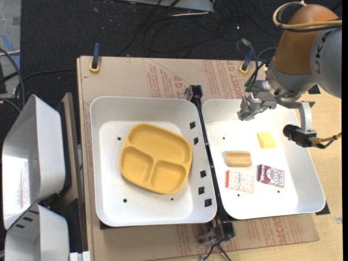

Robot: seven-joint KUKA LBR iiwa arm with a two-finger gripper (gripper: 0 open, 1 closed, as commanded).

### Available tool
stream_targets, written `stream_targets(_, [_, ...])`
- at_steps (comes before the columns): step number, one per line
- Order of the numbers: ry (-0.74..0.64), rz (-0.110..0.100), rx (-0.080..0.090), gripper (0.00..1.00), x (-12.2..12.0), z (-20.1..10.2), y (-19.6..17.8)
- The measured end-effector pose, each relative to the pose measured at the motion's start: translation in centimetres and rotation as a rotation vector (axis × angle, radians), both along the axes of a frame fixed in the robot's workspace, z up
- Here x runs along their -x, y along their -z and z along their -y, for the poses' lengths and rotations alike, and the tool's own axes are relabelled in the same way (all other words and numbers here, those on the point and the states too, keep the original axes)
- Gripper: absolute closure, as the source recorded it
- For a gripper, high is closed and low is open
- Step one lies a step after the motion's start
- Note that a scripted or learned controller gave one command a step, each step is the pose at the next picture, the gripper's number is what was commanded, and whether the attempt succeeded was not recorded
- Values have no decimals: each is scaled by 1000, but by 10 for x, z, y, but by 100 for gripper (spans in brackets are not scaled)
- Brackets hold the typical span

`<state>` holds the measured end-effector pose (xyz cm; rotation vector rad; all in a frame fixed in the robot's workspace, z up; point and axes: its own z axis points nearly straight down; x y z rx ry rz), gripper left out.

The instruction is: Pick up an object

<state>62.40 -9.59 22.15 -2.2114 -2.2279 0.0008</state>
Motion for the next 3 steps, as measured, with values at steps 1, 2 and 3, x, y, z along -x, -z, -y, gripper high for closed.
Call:
stream_targets(1, [-1,2,0,100,8,-49,-8])
stream_targets(2, [-1,0,0,100,18,-95,-7])
stream_targets(3, [-1,-1,0,100,45,-153,-6])
